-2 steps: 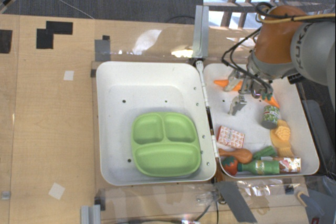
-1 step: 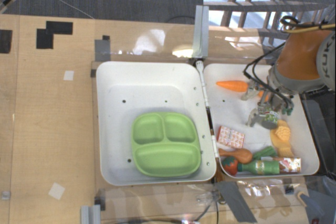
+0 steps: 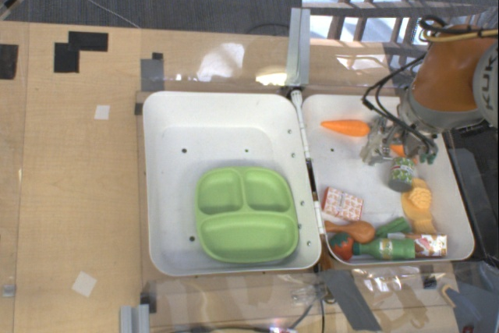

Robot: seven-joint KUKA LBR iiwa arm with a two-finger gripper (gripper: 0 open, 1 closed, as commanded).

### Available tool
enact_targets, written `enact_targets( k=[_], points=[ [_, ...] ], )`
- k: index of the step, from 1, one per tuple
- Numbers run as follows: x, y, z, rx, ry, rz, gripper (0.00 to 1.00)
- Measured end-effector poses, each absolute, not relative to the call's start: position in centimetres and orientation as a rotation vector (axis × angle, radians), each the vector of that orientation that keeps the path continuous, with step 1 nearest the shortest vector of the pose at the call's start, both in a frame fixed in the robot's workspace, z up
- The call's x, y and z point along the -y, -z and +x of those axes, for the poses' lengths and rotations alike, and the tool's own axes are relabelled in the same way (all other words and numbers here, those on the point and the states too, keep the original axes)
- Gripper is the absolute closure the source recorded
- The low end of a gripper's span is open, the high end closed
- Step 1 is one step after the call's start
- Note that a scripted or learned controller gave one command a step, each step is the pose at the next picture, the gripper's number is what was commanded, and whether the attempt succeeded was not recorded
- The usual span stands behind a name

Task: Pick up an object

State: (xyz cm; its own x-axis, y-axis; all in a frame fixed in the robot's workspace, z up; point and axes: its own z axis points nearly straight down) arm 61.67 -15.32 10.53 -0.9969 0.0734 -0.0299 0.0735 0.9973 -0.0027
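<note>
a: so what's in the right bin [image 3: 460, 238]?

b: a heap of toy food, all smooth moulded plastic. there's a tapered orange carrot [image 3: 345, 128] near the far edge, and a small grey-green can [image 3: 402, 173] just under the gripper [image 3: 388, 150] by the right wall. a bumpy yellow-orange piece [image 3: 417, 201] sits beside the can.

a: and along the near edge?

b: a flat red-and-white patterned packet [image 3: 342, 203], a brown pear-shaped thing [image 3: 356, 230], and a green bottle [image 3: 392, 248] lying on its side.

a: is the gripper holding anything?

b: can't tell, the metal bits blur together over the can.

a: left bin [image 3: 156, 168]?

b: a glossy lime-green divided plate [image 3: 246, 214] with rounded corners, towards its near edge. both bins sit on the pale wood table [image 3: 62, 191].
</note>
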Motion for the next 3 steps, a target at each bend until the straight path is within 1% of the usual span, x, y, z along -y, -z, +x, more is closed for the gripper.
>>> enact_targets(
  k=[1, 3],
  points=[
    [10.4, -24.7, 62.5, -3.114, 0.0, 0.161, 1.0],
    [10.3, -26.9, 62.8, -3.103, 0.001, 0.149, 1.0]
  ],
)
